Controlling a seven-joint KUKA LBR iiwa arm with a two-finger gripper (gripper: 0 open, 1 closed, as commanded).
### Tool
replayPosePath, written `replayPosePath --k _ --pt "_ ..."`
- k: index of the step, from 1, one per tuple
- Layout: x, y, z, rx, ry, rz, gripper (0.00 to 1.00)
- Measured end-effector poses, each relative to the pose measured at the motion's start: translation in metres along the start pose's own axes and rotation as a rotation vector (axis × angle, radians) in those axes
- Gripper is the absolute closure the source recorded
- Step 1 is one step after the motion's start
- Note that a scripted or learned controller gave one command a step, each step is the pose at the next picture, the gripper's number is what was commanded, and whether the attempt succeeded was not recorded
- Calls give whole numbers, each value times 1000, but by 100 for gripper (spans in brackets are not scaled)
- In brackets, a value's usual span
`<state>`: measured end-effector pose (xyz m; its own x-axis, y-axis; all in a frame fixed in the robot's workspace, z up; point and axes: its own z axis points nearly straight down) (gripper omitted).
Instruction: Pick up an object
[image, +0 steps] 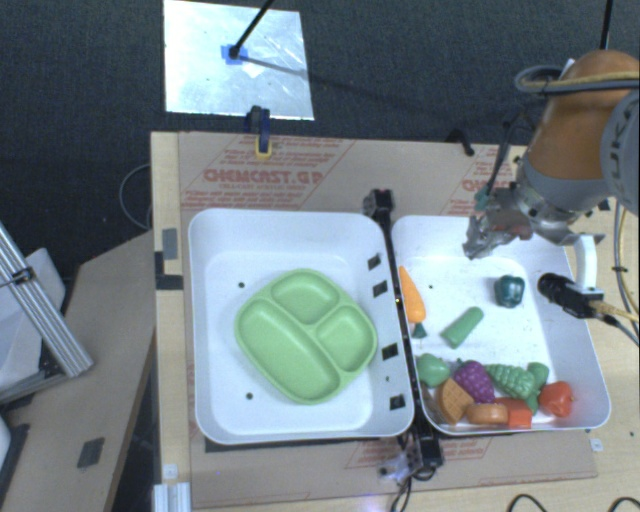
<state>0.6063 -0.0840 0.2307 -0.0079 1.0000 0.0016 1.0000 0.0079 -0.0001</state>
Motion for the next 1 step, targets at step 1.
replayPosePath --k 1 --pt "44 -22 -8 1 0 0 100"
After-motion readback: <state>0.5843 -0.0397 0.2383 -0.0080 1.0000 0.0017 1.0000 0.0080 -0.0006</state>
